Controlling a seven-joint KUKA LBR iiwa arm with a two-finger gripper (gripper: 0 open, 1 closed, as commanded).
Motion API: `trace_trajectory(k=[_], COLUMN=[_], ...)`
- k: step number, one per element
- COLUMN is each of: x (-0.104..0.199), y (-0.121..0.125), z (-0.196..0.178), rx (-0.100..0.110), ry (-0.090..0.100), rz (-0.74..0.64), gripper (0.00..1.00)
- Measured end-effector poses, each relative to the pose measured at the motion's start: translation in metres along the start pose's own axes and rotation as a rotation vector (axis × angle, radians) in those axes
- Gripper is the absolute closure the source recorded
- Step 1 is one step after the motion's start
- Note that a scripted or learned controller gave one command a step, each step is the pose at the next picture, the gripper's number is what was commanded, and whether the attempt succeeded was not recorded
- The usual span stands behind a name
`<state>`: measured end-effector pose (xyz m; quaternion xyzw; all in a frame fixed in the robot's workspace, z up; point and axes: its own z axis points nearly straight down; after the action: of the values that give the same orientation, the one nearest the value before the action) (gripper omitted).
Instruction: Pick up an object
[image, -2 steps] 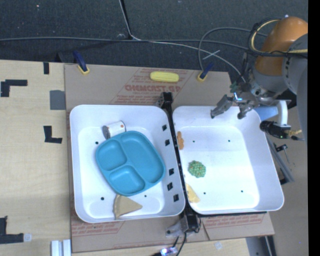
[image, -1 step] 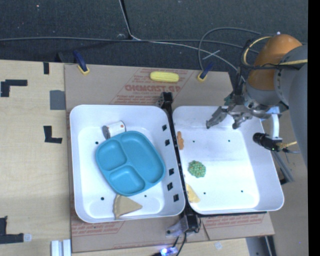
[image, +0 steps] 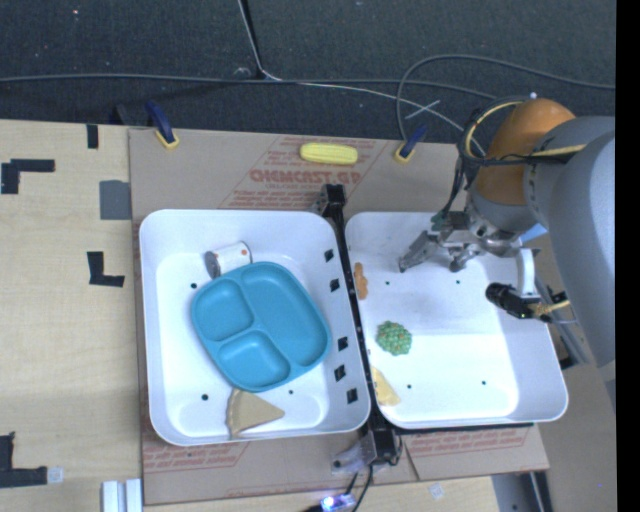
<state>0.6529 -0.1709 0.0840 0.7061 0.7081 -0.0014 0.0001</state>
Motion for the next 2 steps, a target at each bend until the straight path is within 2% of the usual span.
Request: trace_trajectory(k=[1,2], x=[0.0,0.003], y=[0.001,-0.001], z=[-0.014,-0.077], rx=[-0.003,-0.006], ry=[-0.001,0.001], rz=[-0.001,0.001], gripper=[1.0,1.0])
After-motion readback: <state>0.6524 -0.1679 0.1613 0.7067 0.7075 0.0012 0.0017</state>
